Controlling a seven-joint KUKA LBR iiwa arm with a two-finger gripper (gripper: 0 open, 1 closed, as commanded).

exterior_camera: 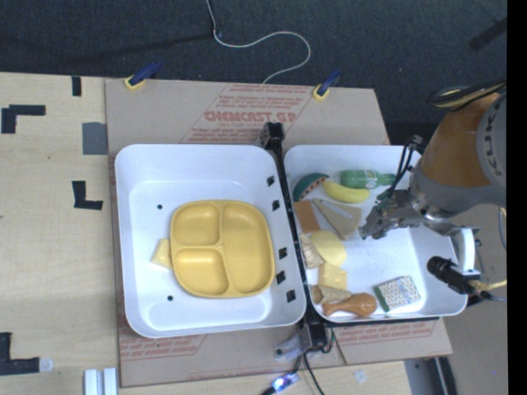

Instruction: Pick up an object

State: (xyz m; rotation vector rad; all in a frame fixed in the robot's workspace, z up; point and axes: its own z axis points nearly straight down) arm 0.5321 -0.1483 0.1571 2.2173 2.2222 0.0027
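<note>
Hanging low over the right bin, the gripper is seen just beside the grey wedge; whether its fingers are spread cannot be told. Toys are crowded along the bin's left wall, and bare floor is left toward its right rim.

2 shallow white plastic bins sit on brown cardboard printed with red lettering. A yellow 3-compartment plastic tray is in one; a yellow toy banana, green bottle and green-speckled sponge block in the other.
</note>
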